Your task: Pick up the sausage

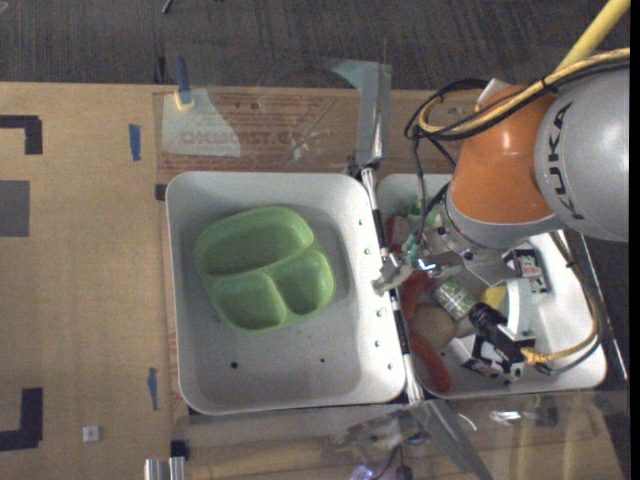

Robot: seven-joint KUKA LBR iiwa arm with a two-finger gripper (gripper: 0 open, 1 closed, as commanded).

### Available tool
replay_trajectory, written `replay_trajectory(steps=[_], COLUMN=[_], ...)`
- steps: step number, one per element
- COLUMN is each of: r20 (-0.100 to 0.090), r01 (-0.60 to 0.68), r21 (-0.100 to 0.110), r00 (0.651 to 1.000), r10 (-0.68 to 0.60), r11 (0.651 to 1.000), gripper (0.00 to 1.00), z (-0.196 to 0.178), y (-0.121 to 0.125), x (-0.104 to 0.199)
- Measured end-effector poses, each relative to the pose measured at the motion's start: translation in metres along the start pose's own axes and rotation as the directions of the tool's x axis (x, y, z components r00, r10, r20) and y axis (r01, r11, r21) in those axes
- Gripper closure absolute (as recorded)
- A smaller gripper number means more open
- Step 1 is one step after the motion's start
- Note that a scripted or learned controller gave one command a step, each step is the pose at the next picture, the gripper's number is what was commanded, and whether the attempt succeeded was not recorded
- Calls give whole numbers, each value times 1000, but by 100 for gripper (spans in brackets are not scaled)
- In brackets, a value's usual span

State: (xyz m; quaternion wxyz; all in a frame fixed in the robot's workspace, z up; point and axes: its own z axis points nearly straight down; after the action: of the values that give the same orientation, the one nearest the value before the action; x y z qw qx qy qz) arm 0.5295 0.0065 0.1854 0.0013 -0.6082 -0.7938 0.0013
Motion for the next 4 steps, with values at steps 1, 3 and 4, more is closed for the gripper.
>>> replay_trajectory(steps=[1,3,4], r20=[0,0,-1], r01=[-3,22,11], r21=[3,0,3], r00=[1000,1000,1000], r10=[3,-22,-11], r11=[1000,1000,1000], gripper=[100,0,0], z=[-7,4,4], y=[1,49,6], x=[-1,5,20])
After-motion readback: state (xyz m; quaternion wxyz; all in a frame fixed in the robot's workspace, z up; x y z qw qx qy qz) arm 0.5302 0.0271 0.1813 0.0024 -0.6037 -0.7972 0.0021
